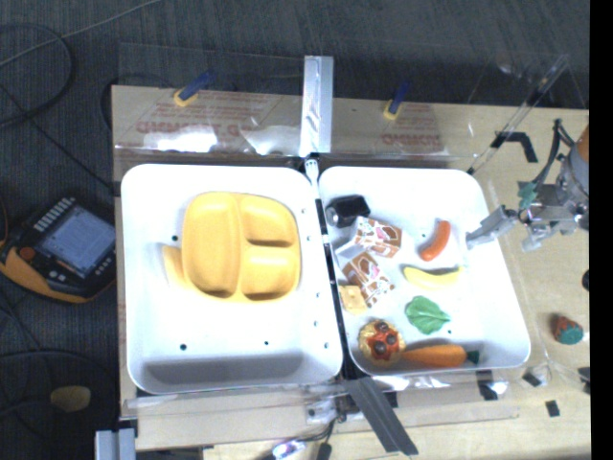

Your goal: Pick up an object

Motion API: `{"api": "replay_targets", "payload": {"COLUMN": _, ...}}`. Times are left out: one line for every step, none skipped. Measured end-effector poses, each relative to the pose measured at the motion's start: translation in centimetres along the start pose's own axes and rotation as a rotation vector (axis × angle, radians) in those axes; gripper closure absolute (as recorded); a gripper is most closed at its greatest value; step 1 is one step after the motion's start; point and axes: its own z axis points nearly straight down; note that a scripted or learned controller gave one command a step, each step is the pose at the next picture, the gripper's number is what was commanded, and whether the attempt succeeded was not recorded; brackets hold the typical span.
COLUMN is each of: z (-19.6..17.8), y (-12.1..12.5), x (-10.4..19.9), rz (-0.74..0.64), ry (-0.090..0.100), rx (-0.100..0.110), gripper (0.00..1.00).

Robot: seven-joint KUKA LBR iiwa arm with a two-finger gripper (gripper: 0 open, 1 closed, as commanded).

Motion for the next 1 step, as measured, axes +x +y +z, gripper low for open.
{"api": "replay_targets", "payload": {"z": 11.41, "y": 4.45, "x": 6.42, "rz": -0.318, "ry": 0.001, "rx": -0.001, "gripper": 0.00}}
